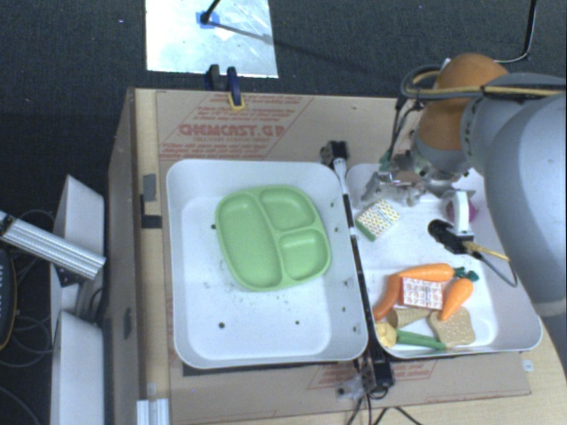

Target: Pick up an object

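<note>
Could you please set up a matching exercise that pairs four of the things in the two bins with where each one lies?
Things:
1. green divided plastic plate
2. small green-and-white checkered packet
3. tan toy toast slice
4. red-and-white box

Places:
A. in the right white bin, just beside the gripper
B. beside the orange toy carrot with a green top
C. in the left white bin
D. by the right bin's near rim

Pairs: 1-C, 2-A, 3-D, 4-B
</note>
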